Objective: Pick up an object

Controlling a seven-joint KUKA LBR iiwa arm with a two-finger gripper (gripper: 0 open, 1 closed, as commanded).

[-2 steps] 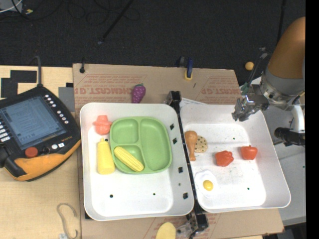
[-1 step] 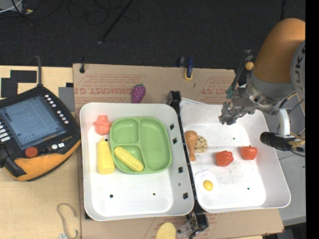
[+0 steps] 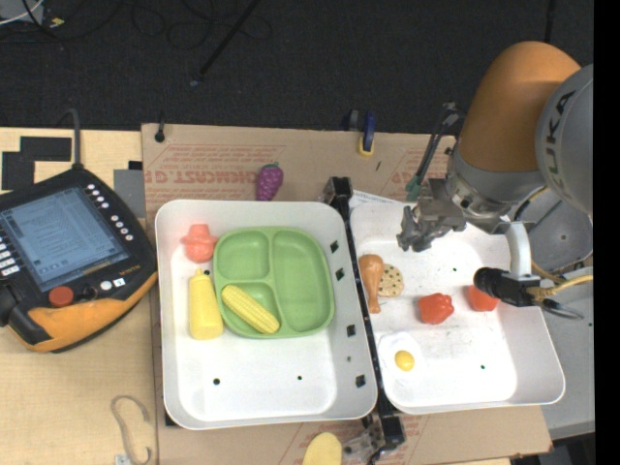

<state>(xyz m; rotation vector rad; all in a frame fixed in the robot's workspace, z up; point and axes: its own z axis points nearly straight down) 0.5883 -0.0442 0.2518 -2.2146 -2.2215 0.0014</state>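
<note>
Arm comes in from the right, orange band high up, claw (image 3: 418, 237) hanging over the back-left part of the right bin (image 3: 542, 376), near its rear rim; can't tell if the claw is parted or closed, too dark and small, nothing visibly between its tips. Right bin contents: a chicken drumstick (image 3: 371, 277) by the left wall, a cookie (image 3: 390, 280) touching it on its right, a red pepper (image 3: 436, 308) mid-bin, a red tomato (image 3: 481, 298) just right of that, a fried egg (image 3: 403, 356) toward the front left. All sit apart from the claw, drumstick and cookie nearest, just in front of it. Left bin (image 3: 252, 395) holds a green divided plate (image 3: 291, 269) with a corn cob (image 3: 250, 309) lying in its front-left compartment; a yellow bottle (image 3: 203, 306) lies just beside the plate's left edge, a pink toy (image 3: 198, 243) behind the bottle. On the surface (image 3: 77, 395): a teach pendant (image 3: 63, 250) at left, a purple grape bunch (image 3: 269, 181) behind the left bin, a yellow item (image 3: 323, 449) at the front edge.
</note>
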